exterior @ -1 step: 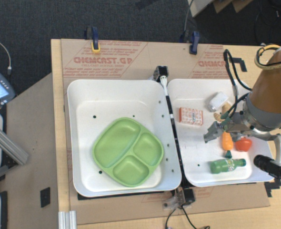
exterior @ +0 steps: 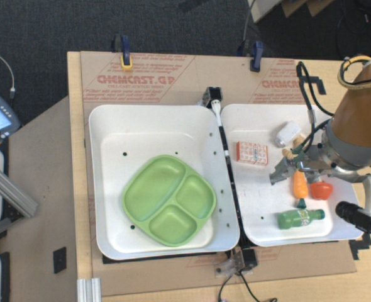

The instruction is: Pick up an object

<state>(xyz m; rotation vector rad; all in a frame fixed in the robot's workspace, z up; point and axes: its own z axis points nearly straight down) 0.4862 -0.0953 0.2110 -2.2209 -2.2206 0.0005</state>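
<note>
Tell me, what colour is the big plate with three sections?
The divided plate is light green, lying in the left bin in the camera view.

1. Even, bright overhead light covered the bench [exterior: 173, 74]; the dark floor stayed dim.
2. The white bins [exterior: 104, 168] looked nearly washed out, with soft, short shadows under their rims.
3. The green plate [exterior: 168, 199] showed a mild sheen.
4. Focus was fair, though small items looked slightly soft and grainy.
</note>
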